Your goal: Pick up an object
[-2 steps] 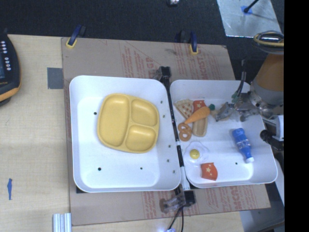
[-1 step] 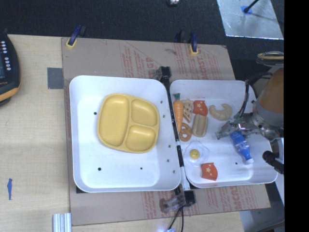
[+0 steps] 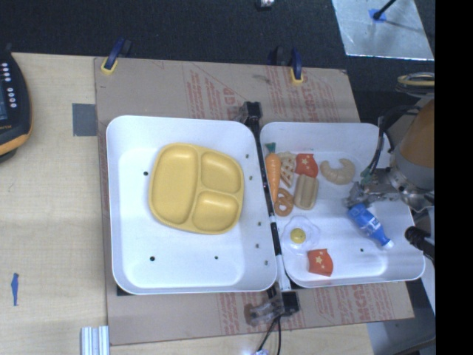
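The right bin (image 3: 336,276) holds several toy foods: an orange carrot (image 3: 273,171), a red piece (image 3: 307,165), a tan croissant (image 3: 339,171), a pretzel (image 3: 283,204), a beige bun (image 3: 306,192), a fried egg (image 3: 298,235) and a red wedge (image 3: 319,262). A blue bottle (image 3: 368,225) lies tilted near the bin's right side. My gripper (image 3: 367,192) reaches in from the right and hangs just above the bottle's upper end, to the right of the croissant.
The left bin (image 3: 133,265) holds a yellow divided plate (image 3: 196,188). Blue clamps (image 3: 295,66) pin the cardboard sheet at the back. A dark controller (image 3: 9,102) lies at the far left of the bench.
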Controlling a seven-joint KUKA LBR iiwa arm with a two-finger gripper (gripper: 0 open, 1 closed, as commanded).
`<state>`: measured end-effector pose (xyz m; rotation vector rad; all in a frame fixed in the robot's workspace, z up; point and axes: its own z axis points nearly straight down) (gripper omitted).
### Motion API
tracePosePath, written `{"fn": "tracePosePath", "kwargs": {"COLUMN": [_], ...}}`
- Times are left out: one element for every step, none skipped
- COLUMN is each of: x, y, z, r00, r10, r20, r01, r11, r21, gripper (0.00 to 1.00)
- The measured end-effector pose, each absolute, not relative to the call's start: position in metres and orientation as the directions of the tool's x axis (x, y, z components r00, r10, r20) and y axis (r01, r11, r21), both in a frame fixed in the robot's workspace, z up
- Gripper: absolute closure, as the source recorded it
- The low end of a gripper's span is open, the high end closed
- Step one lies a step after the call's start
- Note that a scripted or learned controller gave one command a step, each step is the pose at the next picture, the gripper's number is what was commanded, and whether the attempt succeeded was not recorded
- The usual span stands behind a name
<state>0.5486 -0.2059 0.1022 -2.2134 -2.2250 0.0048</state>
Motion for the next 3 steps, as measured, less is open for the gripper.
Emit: {"fn": "tracePosePath", "kwargs": {"x": [0.518, 0.587, 0.584], "y": [-0.161, -0.101, -0.106], "z": [0.211, 0.214, 0.213], "r00": [-0.007, -0.012, -0.005], "r10": [1.0, 1.0, 1.0], "r20": [0.0, 0.002, 0.0], "r01": [1.0, 1.0, 1.0], "r11": [0.007, 0.012, 0.005], "r21": [0.005, 0.003, -0.003], "gripper": [1.0, 1.0, 0.0]}}
